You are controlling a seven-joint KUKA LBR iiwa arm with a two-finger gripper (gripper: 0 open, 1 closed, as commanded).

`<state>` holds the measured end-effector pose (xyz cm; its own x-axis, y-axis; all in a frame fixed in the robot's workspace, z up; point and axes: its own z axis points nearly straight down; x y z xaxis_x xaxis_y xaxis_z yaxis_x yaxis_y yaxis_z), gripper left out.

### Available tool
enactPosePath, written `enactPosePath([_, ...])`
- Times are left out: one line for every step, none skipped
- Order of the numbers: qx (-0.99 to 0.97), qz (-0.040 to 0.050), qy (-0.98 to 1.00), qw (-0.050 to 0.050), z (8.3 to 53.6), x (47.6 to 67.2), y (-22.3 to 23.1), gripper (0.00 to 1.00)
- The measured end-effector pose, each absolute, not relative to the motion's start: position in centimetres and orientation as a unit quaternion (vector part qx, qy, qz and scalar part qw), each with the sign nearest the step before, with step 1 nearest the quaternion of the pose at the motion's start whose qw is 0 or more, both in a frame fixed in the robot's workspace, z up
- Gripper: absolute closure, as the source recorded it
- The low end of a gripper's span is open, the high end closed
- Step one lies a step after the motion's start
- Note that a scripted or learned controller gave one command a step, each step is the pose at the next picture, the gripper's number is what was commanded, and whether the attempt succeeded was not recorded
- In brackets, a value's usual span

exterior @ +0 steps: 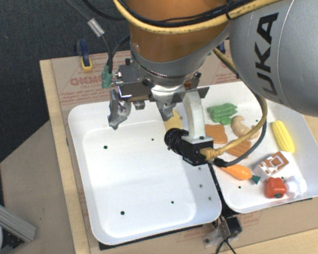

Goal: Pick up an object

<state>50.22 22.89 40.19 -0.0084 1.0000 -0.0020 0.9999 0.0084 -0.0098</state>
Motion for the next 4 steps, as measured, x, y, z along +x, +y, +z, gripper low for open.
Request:
enactPosePath([-0.708, 0.0053, -0.706, 0.002, 17.2, 61.8, 22.2, 0.00])
enactPosePath([-0.708, 0.0068, -0.707, 0.004, 11.1, 53.1, 21.3, 0.00])
enactPosePath([-0.709, 0.0025, -0.705, 0.001, 12.7, 53.2, 15.7, 0.00])
enactPosePath([-0.706, -0.0012, -0.709, 0.000, 8.3, 58.0, 22.6, 0.00])
